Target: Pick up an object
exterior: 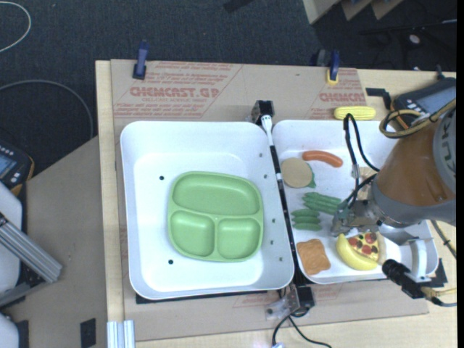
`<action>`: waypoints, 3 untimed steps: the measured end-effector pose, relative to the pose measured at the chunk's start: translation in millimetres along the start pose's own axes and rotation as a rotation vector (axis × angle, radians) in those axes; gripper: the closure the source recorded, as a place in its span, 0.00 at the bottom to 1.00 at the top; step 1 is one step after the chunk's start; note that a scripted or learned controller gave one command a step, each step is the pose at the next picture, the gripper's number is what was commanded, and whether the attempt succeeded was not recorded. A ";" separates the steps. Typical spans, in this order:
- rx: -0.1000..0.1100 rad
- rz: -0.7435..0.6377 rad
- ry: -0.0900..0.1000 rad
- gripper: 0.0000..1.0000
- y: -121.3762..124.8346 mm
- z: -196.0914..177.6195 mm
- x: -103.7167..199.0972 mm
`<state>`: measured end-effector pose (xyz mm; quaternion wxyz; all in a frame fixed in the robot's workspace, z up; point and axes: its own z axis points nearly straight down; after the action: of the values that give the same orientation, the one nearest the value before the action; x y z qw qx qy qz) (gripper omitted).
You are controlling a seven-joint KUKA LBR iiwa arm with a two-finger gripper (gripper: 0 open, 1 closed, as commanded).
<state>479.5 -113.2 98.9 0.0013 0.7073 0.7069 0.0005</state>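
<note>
Bench: brown board (217,85) bearing two shallow white bins side by side, with blue clamps (140,58) at its far edge.
Left bin (138,194): holds a green plate (215,215) with three compartments, lying flat near the bin's middle.
Right bin (319,130): holds the toy food.
Sausage (322,157): orange-red, lying at the far side of the right bin.
Disc (296,172): tan and round, just beside the sausage on its near left.
Beans (313,207): green pods, lying in the middle of the right bin, between the disc and the toast.
Toast (313,256): orange-brown slice, at the near left corner of the right bin.
Pizza (359,249): yellow piece with red spots, near the right bin's front edge, right of the toast.
Arm (417,172): reaches in from the right, its orange band above the right bin.
Gripper (346,222): low over the right bin, between the beans and the pizza, close to both. Finger state: cannot tell. Contact with any item: cannot tell.
</note>
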 end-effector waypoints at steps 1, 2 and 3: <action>-0.007 -0.012 0.004 1.00 2.1 -90.7 84.0; 0.000 -0.002 0.000 1.00 0.6 -96.1 78.1; -0.001 -0.010 0.005 1.00 0.4 -127.3 160.8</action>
<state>479.6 47.7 226.1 -0.0002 0.7036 0.7106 0.0025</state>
